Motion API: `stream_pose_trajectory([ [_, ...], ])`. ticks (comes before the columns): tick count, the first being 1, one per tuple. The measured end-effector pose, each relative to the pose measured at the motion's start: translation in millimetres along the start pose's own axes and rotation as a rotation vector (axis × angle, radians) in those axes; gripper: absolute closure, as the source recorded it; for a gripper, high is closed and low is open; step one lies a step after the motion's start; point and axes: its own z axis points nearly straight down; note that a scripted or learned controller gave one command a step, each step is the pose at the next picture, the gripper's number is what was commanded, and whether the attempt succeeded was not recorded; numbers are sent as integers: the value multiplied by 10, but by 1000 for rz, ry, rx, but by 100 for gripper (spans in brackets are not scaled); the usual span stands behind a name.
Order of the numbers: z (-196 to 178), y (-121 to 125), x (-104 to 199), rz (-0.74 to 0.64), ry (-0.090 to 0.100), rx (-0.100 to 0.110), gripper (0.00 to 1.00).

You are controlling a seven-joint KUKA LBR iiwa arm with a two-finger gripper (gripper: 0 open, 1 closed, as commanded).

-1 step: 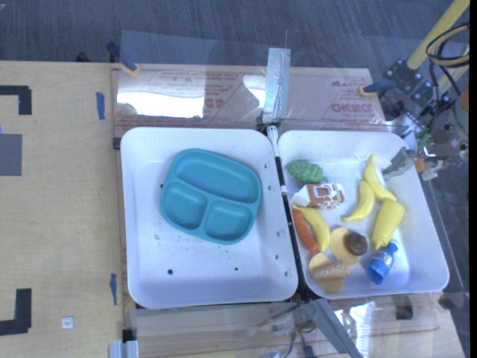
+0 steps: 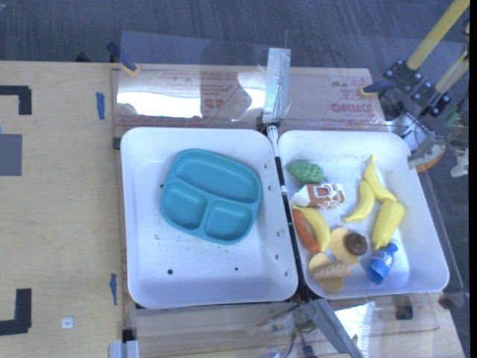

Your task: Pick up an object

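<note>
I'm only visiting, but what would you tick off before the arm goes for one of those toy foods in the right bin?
1. Toys lie inside the right bin: ok.
2. Pickable target free on top: ok, the banana lies uncovered.
3. Crowding: not ok, the blue bottle touches the yellow corn-like toy.
4. Gripper over the bin: not ok, it sits at the bin's far right corner.
5. Finger opening: cannot tell.
6. Blue divided plate out of the way: ok, it is in the left bin.

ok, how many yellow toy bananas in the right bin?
2. One yellow plastic banana lies toward the far right of the right white bin; a second banana sits lower left beside an orange piece. Others could be hidden under the pile.
</note>
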Motion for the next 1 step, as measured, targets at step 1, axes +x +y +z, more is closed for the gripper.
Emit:
stream_pose_trajectory([
  [1, 1047, 419, 296, -59, 5, 18, 0],
])
